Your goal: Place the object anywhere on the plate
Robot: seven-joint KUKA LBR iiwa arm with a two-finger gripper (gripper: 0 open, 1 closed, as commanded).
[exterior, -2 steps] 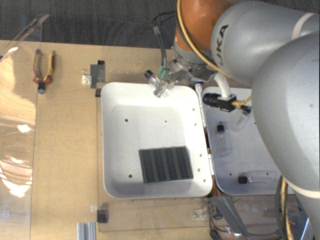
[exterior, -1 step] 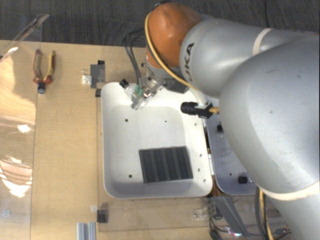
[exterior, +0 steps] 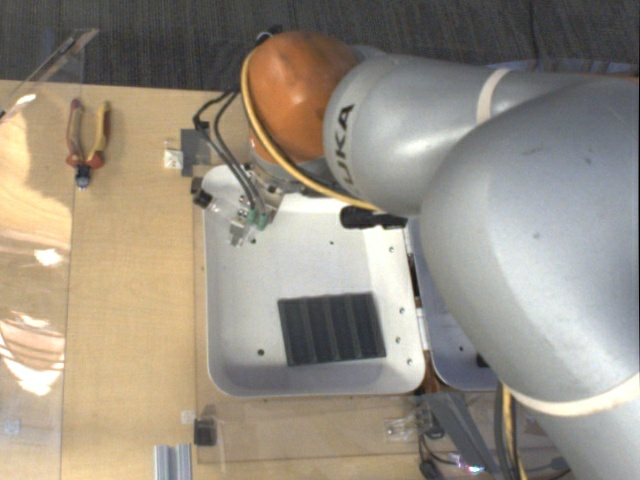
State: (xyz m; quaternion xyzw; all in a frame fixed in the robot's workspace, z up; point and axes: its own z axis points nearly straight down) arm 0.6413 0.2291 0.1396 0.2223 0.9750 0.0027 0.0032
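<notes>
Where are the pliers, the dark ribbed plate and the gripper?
pliers (exterior: 86, 140): camera view, on the red handles.
dark ribbed plate (exterior: 331, 329): camera view, its middle.
gripper (exterior: 243, 226): camera view, at the fingertips.

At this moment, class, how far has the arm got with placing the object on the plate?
Done: nothing that can be confirmed. In hand: the arm leans over the left bin, its gripper near the bin's top left corner; whether it holds anything cannot be told. Left: the placing itself. The dark ribbed plate lies bare on the bin floor. Pliers lie on the bench, outside the bins.
</notes>
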